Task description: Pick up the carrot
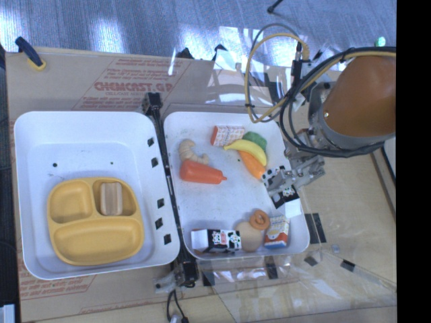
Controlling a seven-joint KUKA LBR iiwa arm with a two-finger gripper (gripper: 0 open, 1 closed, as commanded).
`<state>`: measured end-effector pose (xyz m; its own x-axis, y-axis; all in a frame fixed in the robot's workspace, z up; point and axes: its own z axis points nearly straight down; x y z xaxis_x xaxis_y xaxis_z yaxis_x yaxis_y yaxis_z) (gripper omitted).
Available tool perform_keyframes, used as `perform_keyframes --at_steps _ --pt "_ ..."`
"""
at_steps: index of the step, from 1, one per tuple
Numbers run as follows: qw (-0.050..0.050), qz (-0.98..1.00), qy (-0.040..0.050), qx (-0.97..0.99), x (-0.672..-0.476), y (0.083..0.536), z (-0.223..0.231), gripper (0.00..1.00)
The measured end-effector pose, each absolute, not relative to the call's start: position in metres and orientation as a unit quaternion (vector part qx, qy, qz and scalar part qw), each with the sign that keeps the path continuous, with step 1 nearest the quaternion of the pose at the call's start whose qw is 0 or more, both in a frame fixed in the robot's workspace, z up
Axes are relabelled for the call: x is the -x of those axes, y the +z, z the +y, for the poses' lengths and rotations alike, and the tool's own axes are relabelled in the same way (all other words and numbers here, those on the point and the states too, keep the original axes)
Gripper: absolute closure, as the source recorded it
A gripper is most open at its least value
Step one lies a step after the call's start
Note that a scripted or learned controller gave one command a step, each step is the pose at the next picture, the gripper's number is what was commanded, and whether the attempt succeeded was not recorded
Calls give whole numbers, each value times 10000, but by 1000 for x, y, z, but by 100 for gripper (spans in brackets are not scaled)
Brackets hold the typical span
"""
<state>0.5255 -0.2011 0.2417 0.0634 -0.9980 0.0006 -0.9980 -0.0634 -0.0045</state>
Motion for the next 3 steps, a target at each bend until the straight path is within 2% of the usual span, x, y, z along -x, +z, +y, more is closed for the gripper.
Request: perform_keyframes --at_steps 1,2,3 --pt "9 6845 -4 7290 -525 241 -201 0" --pt "-5 6689 69 7433 -575 138 -204 0" --pt "22 6622 11 7494 -611 97 -199 0"
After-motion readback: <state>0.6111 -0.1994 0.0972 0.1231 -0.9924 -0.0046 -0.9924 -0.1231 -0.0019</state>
